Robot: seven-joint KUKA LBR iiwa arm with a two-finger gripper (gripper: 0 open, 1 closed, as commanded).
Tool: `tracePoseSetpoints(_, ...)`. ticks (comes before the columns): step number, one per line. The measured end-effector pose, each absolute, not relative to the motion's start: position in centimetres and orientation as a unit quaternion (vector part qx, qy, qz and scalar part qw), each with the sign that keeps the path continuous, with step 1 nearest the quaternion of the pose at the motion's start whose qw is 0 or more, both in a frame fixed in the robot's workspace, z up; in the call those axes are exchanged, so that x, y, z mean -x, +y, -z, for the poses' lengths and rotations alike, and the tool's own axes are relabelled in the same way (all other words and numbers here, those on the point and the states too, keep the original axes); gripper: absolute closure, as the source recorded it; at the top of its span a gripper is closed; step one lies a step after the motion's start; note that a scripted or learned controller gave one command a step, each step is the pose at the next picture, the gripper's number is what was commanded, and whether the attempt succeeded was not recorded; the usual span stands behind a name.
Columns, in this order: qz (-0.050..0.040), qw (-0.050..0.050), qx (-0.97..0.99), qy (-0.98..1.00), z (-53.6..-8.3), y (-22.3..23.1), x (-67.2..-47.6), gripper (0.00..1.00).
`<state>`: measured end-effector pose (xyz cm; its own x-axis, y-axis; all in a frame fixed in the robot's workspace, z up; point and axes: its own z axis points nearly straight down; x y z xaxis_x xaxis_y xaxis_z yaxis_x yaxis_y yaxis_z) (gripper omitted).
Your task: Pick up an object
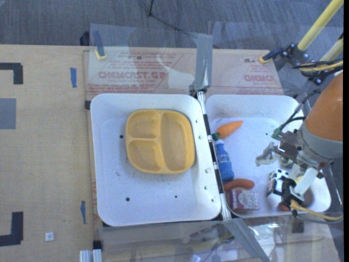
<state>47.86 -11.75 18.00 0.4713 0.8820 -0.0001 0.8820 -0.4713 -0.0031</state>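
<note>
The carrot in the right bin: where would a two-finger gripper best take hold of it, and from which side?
Probably the thicker orange body of the carrot, near its middle, coming straight down from above with the fingers across its width. It lies flat and slanted on the right bin floor, with bare floor beside it, while its leafy end nears the bin divider.

Two white bins are sitting side by side on the wooden counter (43, 162). The left bin (109, 201) is holding a yellow divided plate (160, 141), lying flat toward its far side. Blue tape strips (73, 77) and black corner marks (14, 72) are showing on the counter's left part. Grey carpet (65, 10) is lying beyond the far edge.
</note>
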Motion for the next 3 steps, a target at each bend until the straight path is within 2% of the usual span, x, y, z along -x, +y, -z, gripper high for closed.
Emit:
tracePoseSetpoints(1, 0.0001, 0.0, 0.88, -0.476, -10.0, -10.8, -52.8, 0.0)
tracePoseSetpoints(2, 0.0013, -0.002, 0.87, -0.493, -8.7, -12.6, -62.5, 0.0)
tracePoseSetpoints(3, 0.0003, -0.004, 0.808, -0.589, -8.8, -12.3, -63.4, 0.0)
